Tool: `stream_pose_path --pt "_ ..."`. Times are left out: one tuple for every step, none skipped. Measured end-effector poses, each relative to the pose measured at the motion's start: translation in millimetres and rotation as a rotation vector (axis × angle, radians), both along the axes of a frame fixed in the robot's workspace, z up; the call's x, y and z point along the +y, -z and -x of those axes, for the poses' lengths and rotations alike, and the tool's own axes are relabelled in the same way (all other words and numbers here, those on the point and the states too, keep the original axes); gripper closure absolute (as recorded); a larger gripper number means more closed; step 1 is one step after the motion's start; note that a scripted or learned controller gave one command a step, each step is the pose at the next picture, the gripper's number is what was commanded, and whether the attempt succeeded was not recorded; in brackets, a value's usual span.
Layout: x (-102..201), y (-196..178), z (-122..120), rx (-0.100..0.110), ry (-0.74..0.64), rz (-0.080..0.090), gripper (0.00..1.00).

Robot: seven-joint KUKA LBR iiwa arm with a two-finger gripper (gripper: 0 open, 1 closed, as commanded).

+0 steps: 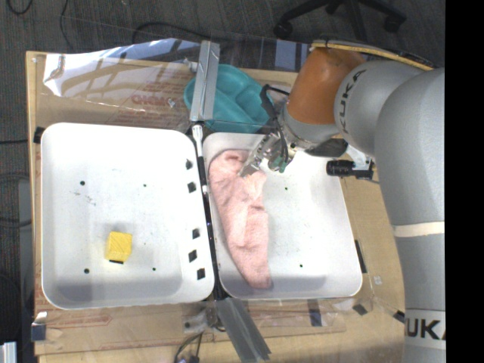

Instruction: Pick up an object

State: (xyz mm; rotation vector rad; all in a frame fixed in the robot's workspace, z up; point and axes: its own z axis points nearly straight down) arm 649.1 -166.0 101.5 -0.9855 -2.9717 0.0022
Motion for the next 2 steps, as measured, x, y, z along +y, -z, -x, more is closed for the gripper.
stream_pose_path --pt "0.0 -101.4 -2.2 -0.013 -0.022 0.003 1.00" --pt "-23.9 -162.5 18.9 -0.014 -0.340 0.002 1.00"
